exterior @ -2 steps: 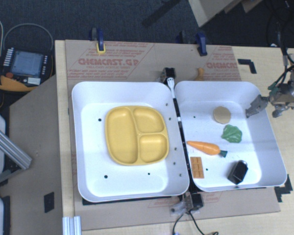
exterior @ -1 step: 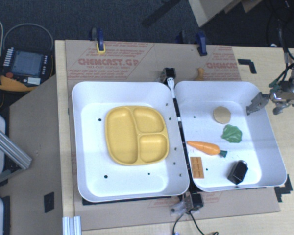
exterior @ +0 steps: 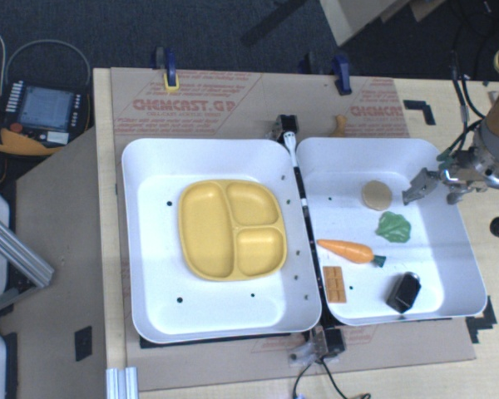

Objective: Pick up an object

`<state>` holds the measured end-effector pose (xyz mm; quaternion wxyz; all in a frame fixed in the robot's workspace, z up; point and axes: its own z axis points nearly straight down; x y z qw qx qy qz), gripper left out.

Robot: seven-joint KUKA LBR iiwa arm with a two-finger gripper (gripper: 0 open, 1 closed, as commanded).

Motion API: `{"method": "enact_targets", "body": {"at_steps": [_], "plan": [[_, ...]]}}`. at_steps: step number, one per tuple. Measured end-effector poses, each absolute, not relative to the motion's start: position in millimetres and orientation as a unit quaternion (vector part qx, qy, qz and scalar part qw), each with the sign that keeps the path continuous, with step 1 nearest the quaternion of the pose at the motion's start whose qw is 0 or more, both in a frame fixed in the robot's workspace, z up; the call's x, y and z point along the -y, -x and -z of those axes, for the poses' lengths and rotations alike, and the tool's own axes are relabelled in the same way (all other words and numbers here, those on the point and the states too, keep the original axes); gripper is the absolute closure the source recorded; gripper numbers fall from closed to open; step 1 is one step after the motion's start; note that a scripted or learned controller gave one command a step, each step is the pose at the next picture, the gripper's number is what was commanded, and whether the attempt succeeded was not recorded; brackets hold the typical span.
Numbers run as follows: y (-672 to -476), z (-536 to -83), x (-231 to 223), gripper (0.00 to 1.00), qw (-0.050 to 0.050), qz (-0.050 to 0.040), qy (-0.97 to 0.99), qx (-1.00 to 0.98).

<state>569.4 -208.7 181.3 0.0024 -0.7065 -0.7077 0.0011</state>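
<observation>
The gripper [exterior: 437,181] hung at the right edge of the right bin [exterior: 457,256], over its upper corner, with its two fingers spread wide and nothing between them. Five things lay in that bin, all apart from one another: a tan disc [exterior: 377,194] nearest the gripper, a green lump [exterior: 394,227] just below it, a carrot [exterior: 347,251] lying crosswise, an orange block [exterior: 334,284] by the bin's left wall, and a black piece [exterior: 404,292] near the bottom. The left bin [exterior: 150,223] held a yellow divided tray [exterior: 232,228].

All five looked like small toys, probably light. The disc looked flat and hard, so fingers could slip off its low edge; a pinch across its width seemed best. The lump looked soft and crumpled, likely forgiving anywhere. The carrot looked smooth and rounded, and would probably roll unless taken across its thick middle
</observation>
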Motion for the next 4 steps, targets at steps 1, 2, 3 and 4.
{"method": "enact_targets", "body": {"at_steps": [1,2,3,4], "plan": [[-576.1,-121,210,0.0,0.003,-0.0015,0.707,0.707],[-575.6,-82,209,0.0,0.002,-0.0009,0.707,0.707],[-577.0,-96,210,1.0,-0.001,0.0002,0.707,0.707],[-588.1,-146,210,1.0,-0.003,0.001,0.707,0.708]]}}
